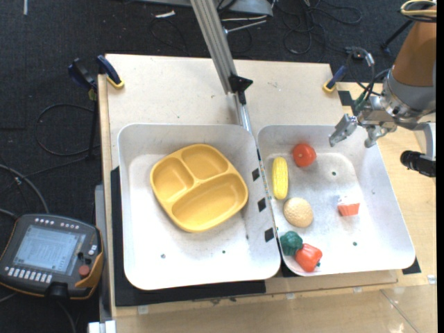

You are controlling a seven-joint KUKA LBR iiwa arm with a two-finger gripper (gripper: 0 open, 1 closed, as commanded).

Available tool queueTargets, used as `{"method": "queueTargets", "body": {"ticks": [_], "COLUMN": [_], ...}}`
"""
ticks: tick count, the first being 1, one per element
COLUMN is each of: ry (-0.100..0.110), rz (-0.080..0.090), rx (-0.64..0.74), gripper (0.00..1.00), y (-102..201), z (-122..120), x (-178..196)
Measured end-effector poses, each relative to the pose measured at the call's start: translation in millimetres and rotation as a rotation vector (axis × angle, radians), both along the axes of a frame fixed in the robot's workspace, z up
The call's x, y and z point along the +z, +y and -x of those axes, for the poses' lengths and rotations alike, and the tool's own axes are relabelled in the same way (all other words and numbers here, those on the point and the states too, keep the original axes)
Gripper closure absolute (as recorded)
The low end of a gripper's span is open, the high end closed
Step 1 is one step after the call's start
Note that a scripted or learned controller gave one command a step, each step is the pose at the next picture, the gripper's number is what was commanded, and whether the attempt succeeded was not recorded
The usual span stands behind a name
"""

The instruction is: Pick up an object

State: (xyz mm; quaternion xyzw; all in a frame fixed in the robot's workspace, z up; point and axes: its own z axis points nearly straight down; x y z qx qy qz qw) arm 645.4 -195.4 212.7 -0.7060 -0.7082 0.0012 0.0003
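Down in the lower left corner sits a grey teach pendant with a lit screen, resting on the dark carpeted floor with loose black cables around it. Pale wooden bench fills the middle of the frame and carries two shallow white bins side by side. Left bin has a yellow three-compartment plastic plate sitting in it. Right bin holds all the small stuff.

Grey two-finger gripper hangs at the upper right, over the top edge of the right bin, fingers spread apart with nothing between them and not touching anything. Orange band of the arm shows above it.

Pickable things: a red tomato-like ball is nearest the gripper, lower left of it. A yellow corn cob lies upright beside it, a beige round bun below that, a small orange-red wedge off to the right, and a green broccoli piece touching a red pepper at the bottom edge.

A slanted metal pole runs from the top centre down to the gap between bins.
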Motion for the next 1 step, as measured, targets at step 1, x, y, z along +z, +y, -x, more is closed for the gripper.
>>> {"method": "queueTargets", "body": {"ticks": [1], "ry": [-0.002], "rz": [0.000], "rx": [-0.001], "gripper": [0.00], "y": [10.0], "z": [10.2], "x": [7.4]}}
